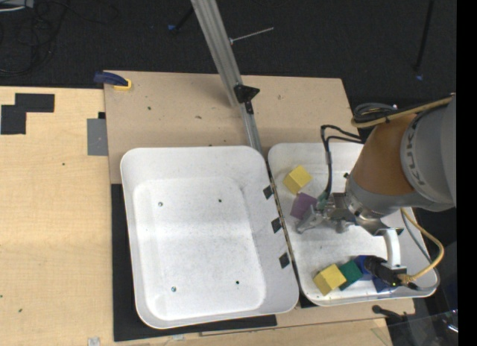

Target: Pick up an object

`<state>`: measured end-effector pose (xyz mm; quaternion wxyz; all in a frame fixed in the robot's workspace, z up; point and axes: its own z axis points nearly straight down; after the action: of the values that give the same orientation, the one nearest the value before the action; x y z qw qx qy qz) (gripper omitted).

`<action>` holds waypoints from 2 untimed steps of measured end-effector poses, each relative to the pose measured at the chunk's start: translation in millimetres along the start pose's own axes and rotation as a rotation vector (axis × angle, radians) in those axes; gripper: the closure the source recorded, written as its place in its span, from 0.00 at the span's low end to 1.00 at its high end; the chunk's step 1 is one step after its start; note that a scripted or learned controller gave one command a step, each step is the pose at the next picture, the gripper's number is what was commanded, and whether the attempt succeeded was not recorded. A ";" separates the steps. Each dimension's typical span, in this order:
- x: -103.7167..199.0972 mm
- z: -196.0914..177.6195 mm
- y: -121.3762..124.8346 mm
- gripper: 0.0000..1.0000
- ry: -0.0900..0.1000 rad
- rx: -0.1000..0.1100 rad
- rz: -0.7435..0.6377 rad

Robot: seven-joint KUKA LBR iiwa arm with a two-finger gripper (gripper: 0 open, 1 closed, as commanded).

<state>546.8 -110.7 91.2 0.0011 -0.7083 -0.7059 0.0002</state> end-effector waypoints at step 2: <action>-11.9 -68.6 1.6 1.00 -0.002 -0.004 0.008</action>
<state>548.5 -122.7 159.8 -0.0011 -0.7111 -0.7031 -0.0005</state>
